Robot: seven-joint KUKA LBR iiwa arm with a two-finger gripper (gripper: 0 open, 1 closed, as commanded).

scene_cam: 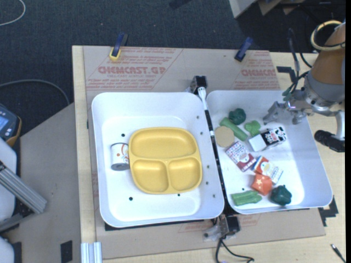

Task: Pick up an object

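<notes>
The right bin [307, 163] holds several small items. Among them are a dark green piece [237, 115], a tan disc [224, 137], a black-and-white box [273, 136], a red-and-white packet [239, 154], an orange packet [263, 183] and a green pod [245, 198]. My gripper [286, 114] hangs over the bin's far right part, just above and to the right of the black-and-white box. Its two fingers stand apart with nothing between them. The orange-banded wrist [328, 64] rises behind it.
The left bin [104, 119] carries a yellow divided plate [164, 159] and a small can [119, 156] lying on its side beside the plate. A black divider [208, 127] runs between the bins. Clamps [117, 47] sit at the board's far edge.
</notes>
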